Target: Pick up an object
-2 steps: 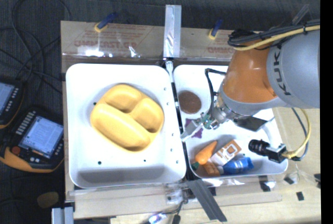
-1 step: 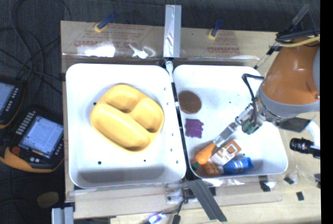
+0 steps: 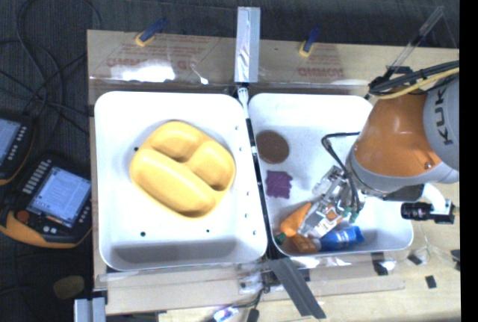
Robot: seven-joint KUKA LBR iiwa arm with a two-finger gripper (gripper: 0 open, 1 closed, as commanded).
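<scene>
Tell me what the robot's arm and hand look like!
The robot's arm is smooth, rounded and grey, with dark letters printed on its side. A big shiny orange band wraps around it just above the wrist. Thin black cables loop along it. Its hand is small and silvery metal, built from little blocky parts.

Both bins [image 3: 179, 253] look like smooth white plastic with a faint sheen. The big yellow lump [image 3: 181, 167] has a soft, matt skin — foam or rubber by its look. The brown disc [image 3: 272, 146] and purple piece [image 3: 278, 184] are dull, the purple one slightly fuzzy. The blue object [image 3: 345, 237] shines like glossy plastic. The bench [image 3: 351, 63] is pale bare wood — clear glossy film [image 3: 160, 59] lies taped over it.
</scene>
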